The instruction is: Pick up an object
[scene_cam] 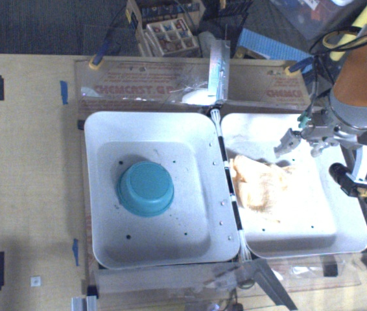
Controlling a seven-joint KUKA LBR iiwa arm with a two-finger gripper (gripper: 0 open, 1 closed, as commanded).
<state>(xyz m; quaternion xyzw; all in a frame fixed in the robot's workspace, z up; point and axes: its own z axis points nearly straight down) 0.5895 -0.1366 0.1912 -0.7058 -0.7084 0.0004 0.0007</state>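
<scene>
My claw (300, 142) hangs over the far part of the right bin (349, 238), just beyond the crumpled tan cloth (260, 183) that lies against the bin's left wall. That looks like the spot to drop onto it, though whether my claw is released or clenched I cannot tell. The teal bowl (146, 188) sits upside down in the left bin (106, 135), well apart.

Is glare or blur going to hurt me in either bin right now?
Camera view: the right bin is washed out by glare, so the pale orange cloth has weak edges against the white floor; the left bin is evenly lit, and the blue bowl reads crisply; the claw looks soft and slightly blurred above the right bin.
</scene>
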